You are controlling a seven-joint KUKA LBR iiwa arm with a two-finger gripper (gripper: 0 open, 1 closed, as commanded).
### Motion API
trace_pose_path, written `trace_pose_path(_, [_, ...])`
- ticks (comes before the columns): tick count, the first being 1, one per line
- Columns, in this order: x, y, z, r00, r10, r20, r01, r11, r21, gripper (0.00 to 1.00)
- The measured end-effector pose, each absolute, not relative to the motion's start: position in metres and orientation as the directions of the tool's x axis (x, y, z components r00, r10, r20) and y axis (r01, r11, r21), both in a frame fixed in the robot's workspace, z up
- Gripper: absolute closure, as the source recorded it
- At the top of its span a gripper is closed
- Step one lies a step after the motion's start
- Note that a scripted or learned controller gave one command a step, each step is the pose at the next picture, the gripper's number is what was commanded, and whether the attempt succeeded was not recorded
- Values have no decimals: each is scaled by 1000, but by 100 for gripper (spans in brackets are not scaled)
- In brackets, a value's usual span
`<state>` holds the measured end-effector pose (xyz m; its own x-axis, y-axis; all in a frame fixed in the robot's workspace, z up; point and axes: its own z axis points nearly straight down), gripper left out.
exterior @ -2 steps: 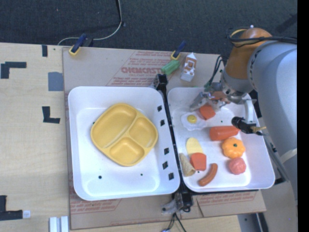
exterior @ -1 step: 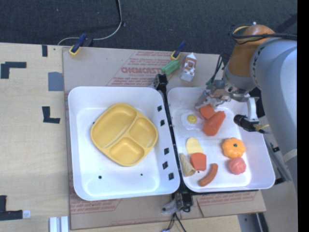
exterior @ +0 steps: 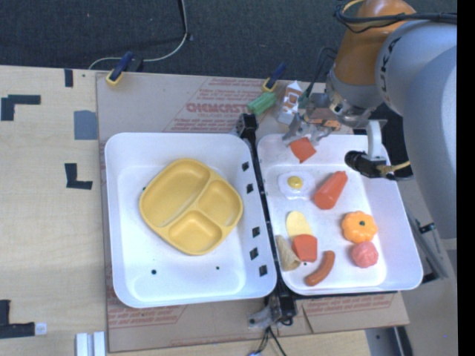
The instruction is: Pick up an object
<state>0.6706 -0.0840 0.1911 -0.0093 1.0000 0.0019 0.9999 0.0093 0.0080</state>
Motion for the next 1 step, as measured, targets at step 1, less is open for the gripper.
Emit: trace_pose_path(1, [637, -24, 184, -7, 1000, 2, 1000, 7, -4, 100])
